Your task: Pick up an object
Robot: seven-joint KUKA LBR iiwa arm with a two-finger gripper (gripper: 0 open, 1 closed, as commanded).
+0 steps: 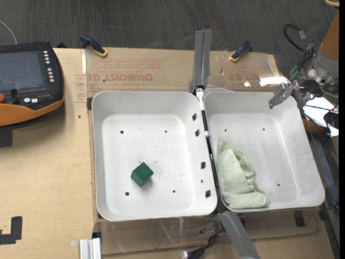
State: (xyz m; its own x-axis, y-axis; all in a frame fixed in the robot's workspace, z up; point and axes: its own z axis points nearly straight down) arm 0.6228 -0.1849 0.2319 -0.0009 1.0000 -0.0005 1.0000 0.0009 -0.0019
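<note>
One cardboard sheet [178, 72] reads "CHEMCAST GP" mirrored; end effector [280, 97] state unclear.

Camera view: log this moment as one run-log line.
gripper: above right bin's far right corner, holding nothing | green block: left bin | pale cloth: right bin

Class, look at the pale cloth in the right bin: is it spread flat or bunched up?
Bunched up. The cloth lies crumpled with folds and ridges against the left wall of the right bin, covering only its near-left corner.
</note>
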